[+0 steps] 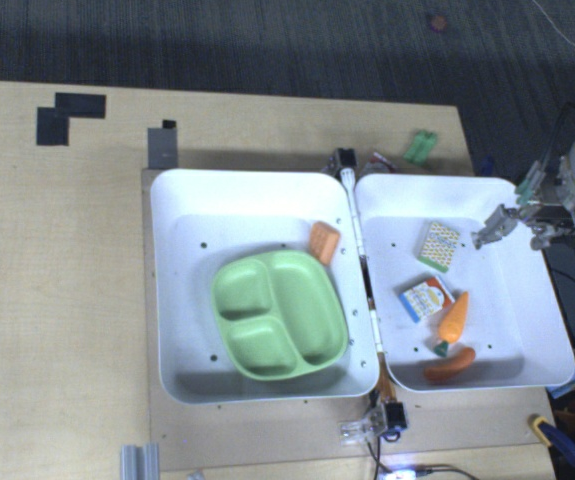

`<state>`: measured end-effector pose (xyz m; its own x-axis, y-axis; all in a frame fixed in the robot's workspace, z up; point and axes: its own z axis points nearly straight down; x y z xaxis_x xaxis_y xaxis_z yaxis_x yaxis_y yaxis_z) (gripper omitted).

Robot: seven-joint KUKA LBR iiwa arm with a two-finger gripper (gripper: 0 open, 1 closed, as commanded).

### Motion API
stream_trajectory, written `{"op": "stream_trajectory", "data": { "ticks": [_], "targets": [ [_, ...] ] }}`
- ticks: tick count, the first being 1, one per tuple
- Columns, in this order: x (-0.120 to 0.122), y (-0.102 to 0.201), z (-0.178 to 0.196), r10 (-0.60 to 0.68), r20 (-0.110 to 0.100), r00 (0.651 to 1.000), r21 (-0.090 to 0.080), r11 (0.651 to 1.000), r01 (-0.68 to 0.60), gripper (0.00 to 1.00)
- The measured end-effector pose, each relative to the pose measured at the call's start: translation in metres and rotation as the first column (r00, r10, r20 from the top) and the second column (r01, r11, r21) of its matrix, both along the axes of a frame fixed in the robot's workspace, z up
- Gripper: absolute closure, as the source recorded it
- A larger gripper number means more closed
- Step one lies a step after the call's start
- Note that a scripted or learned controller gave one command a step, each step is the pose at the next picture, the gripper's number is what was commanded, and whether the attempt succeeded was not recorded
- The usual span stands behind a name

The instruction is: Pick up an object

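Observation:
The right bin (527, 368) holds a pale patterned square (439, 245), a small blue, white and orange box (424, 298), an orange carrot (453, 318) and a reddish sausage (450, 365). My gripper (515, 234) hangs over the bin's upper right part, to the right of the patterned square and apart from it. Its fingers (489, 230) are spread, with nothing between them. The arm's orange band shows at the right edge.
The left bin (182, 268) holds a green divided plate (280, 313) and an orange block (323, 240) near its right wall. A green object (420, 146) lies on the bench behind the right bin. Cables and clips sit along the bins' shared edge.

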<state>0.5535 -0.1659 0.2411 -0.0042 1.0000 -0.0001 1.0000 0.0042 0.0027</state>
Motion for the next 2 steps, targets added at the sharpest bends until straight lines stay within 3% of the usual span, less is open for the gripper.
{"op": "stream_trajectory", "data": {
  "ticks": [1,2],
  "targets": [
    [0.008,0.032,-0.132,0.000,-0.002,1.000,0.001,1.000,0.000,0.00],
    [0.068,0.032,-0.156,0.001,0.001,1.000,0.000,1.000,-0.001,0.00]
  ]
}}
